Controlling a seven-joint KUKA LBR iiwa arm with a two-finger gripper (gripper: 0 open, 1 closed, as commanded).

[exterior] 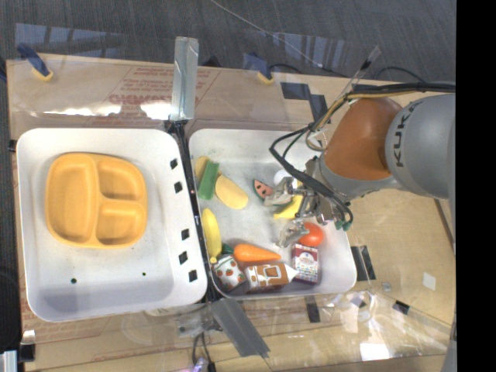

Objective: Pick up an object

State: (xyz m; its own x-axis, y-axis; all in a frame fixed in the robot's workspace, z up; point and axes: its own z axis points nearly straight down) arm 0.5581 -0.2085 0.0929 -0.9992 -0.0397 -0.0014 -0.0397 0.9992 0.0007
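the hand (298,211) hovers low over a yellow toy (288,207).

I counted two shallow white plastic bins: the left one (39,231) and the right one (248,142). One yellow three-compartment plastic plate (96,200) sat there. I made out two yellow toy bananas (211,233) (288,207), one orange toy carrot (256,253), one red toy tomato (311,235), one green toy vegetable stick (208,180), one pale yellow rounded toy piece (231,192), one watermelon slice toy (262,187), and two small printed cartons (266,274) (306,264).
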